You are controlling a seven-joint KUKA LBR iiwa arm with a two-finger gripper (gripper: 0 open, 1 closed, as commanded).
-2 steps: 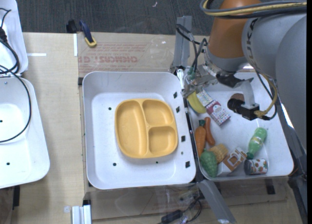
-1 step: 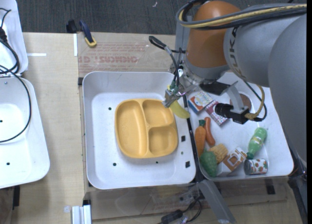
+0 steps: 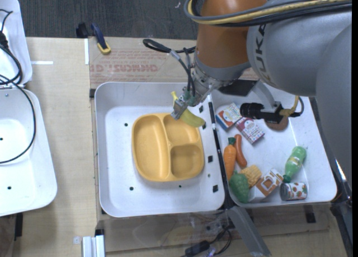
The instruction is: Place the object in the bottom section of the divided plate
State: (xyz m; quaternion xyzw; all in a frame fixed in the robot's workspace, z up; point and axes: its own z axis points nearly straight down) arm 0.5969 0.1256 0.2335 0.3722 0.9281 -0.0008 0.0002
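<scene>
A yellow divided plate (image 3: 152, 149) lies in the left white bin (image 3: 112, 160), with one long section on its left and two smaller ones on its right. My gripper (image 3: 180, 108) hangs over the plate's upper right corner. It is shut on one end of a small yellow-green banana (image 3: 194, 119). The banana slants down to the right over the plate's upper right rim, close to the divider between the bins. The plate's bottom right section (image 3: 186, 159) holds nothing.
The right bin (image 3: 313, 138) holds two small cartons (image 3: 228, 117), a carrot (image 3: 229, 160), corn (image 3: 251, 174), a green vegetable (image 3: 239, 187), a green bottle (image 3: 295, 160), a can (image 3: 293, 190) and a small box (image 3: 269, 183). The arm covers the right bin's upper part.
</scene>
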